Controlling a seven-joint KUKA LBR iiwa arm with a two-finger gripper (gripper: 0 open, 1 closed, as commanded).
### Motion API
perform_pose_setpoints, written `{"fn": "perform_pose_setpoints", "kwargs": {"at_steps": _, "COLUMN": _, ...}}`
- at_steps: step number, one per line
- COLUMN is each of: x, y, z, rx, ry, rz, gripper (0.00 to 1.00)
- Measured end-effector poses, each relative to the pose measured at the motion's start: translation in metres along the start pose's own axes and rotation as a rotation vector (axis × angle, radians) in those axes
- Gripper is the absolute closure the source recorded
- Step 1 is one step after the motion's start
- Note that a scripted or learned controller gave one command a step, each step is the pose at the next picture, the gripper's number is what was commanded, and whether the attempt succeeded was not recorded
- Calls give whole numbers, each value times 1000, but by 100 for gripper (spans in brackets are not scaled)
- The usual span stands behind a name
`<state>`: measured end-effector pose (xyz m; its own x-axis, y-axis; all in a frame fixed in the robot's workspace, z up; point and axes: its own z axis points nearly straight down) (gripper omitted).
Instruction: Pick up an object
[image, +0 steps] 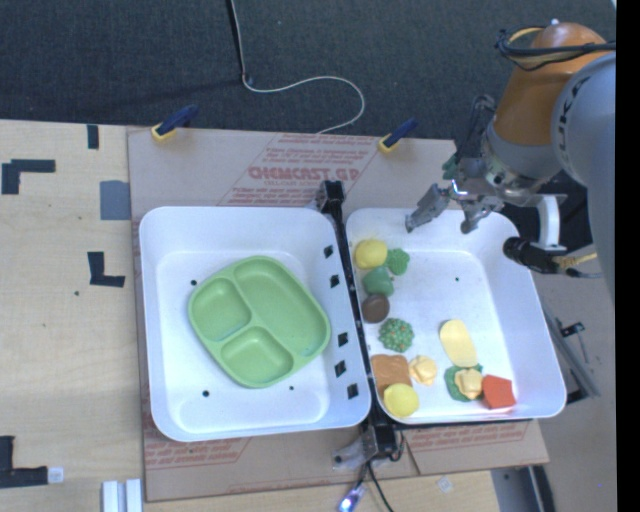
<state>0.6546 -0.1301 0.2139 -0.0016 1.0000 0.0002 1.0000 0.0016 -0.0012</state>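
Note:
My gripper (444, 213) hangs above the far edge of the right bin (520, 300), its two fingers spread open with nothing between them. Below it in that bin lie several toy foods: a yellow ball (370, 252), a green leafy piece (398, 263), a dark green piece (378, 282), a brown ball (375, 308), a green broccoli-like piece (397, 333), a pale yellow oblong (458, 342), a brown block (390, 369), a yellow lemon (401, 401) and a red-orange block (498, 392). All sit apart from the gripper.
The left bin (170, 300) holds a green sectioned tray (259, 320). A black divider (343, 290) runs between the bins. A white cable (300, 85) loops on the dark floor behind. Blue-yellow clamps (173, 122) (398, 133) pin the cardboard base.

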Motion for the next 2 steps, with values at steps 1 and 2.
{"fn": "perform_pose_setpoints", "kwargs": {"at_steps": 1, "x": 73, "y": -43, "z": 32, "rx": 6, "ry": 3, "rz": -5, "gripper": 0}}
{"fn": "perform_pose_setpoints", "kwargs": {"at_steps": 2, "x": 119, "y": -86, "z": 30, "rx": 5, "ry": 1, "rz": -3, "gripper": 0}}
